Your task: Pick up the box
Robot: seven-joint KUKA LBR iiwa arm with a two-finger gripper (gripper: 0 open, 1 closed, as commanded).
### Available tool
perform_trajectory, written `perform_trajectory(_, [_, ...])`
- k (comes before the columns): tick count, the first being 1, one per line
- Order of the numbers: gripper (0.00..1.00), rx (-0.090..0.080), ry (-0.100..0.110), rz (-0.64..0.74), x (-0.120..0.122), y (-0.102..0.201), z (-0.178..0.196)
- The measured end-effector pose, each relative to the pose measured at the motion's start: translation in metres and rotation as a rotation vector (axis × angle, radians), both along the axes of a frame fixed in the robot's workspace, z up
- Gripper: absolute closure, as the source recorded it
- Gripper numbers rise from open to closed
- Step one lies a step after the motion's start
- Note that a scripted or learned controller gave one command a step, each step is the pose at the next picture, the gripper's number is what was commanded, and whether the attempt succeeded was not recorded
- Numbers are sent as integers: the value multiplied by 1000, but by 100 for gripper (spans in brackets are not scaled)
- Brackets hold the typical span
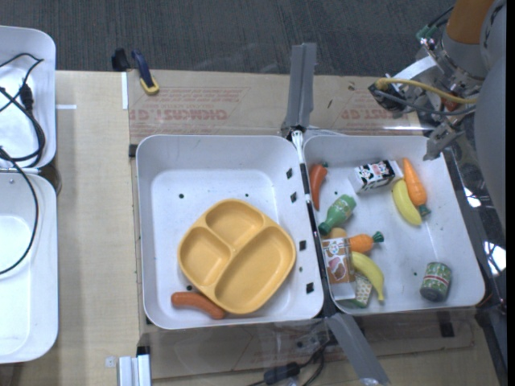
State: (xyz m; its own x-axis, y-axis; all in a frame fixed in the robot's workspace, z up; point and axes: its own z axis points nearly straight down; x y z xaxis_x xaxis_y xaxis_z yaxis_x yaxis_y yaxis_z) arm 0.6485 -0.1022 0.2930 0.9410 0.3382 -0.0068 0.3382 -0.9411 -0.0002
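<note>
From above, at a slant, I see two shallow white bins side by side on a cardboard-covered bench. On my screen the left white bin [153, 215] holds a yellow three-compartment plastic plate [236, 255], with a reddish-orange toy sausage [197, 302] lying against the plate's lower left rim.

Over in the right white bin [463, 240], the small white box with black cow-like patches [376, 174] lies tilted near the upper wall, just left of an upright orange toy carrot [414, 182] and a yellow toy banana [405, 203], which touch each other. A red-orange chilli pepper [318, 183] rests along the left wall. Below it lies a green toy bottle [338, 213], then a smaller orange carrot with a green top [362, 241], a flat brown-and-white food packet [337, 266] and a second yellow banana [369, 273]. A small green can with a red label [435, 281] stands near the lower right corner.

At the top right, the grey arm with its orange band [476, 14] hangs over the bin's far right corner amid yellow and black cables. I see the gripper [438, 141] as a dark shape at the bin's upper right edge, well apart from the box; I cannot tell how it is set.
</note>
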Motion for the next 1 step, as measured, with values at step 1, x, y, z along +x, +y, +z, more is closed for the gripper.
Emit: perform_trajectory(1, [0,2,5,42,-30,76,-107])
